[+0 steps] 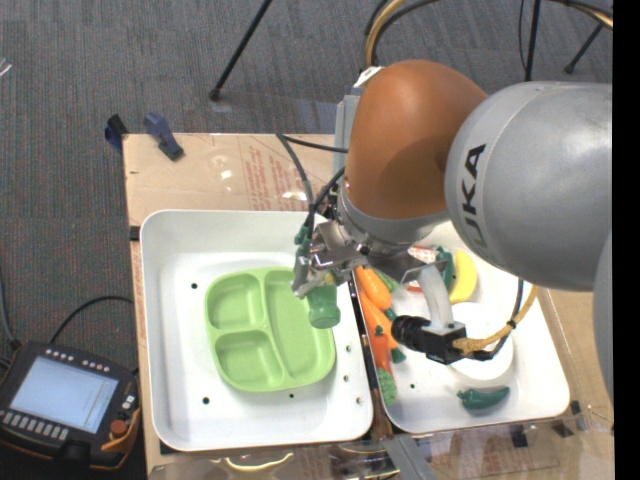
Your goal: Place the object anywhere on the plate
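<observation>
Now the green plate [265, 333] lies in the left bin [170, 258]; carrots [372, 298] in the right.

Two bins [170, 268], one plate [250, 348], two carrots [372, 286].

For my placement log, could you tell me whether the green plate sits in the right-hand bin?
No, the green plate lies in the left bin.

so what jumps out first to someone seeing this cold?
The big grey arm with its orange band fills the upper right and reaches in over both bins. Below it, the tool hangs over the right edge of the green plate in the left bin, with a small green object at its tip. In the right bin, carrots lie by the dividing wall and a banana further right.
</observation>
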Controlling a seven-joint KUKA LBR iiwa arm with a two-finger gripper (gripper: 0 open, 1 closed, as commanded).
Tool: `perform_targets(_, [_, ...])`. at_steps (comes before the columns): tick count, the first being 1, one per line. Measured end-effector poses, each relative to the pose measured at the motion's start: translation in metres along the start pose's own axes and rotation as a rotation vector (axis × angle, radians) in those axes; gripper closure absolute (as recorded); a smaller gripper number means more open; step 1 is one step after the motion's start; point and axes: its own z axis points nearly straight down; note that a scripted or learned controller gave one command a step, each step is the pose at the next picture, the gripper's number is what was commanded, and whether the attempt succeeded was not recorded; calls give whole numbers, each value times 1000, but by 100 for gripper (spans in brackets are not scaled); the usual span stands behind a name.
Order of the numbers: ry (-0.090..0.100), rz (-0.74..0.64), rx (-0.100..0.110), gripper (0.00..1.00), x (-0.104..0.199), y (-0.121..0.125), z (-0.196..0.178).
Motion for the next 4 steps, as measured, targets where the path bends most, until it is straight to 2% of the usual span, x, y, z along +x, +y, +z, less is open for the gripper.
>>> perform_targets(1, [2,86,-2,100,94,-31,-54])
perform_targets(2, [-2,88,3,0,91,-31,-51])
perform_targets(3, [-5,84,8,100,93,-31,-59])
perform_targets(4, [-7,77,13,100,95,-31,-67])
